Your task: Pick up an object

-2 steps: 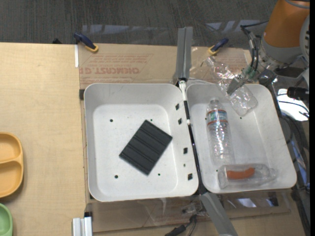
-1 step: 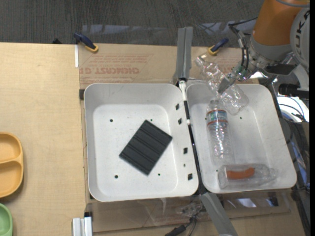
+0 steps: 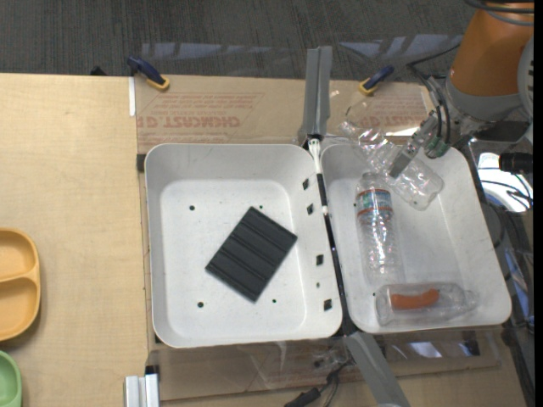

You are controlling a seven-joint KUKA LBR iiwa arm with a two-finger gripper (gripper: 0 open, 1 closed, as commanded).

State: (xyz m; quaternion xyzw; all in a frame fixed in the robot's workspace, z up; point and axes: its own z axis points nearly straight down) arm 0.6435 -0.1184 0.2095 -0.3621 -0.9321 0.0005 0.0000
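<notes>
While the tool (image 3: 405,161) hangs over the right bin (image 3: 486,227), its grip state undeterminable, a clear bottle (image 3: 377,227) lies there lengthwise: light, slippery, easily crushed, best pinched across its labelled upper body. A black pad (image 3: 252,253) occupies the left bin (image 3: 161,227).

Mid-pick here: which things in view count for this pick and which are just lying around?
For the job:
end effector
clear plastic bottle
clear cup
bottle with an orange label
black ridged slab
right bin
left bin

Lying about:
yellow divided tray
green dish
two clamps
</notes>
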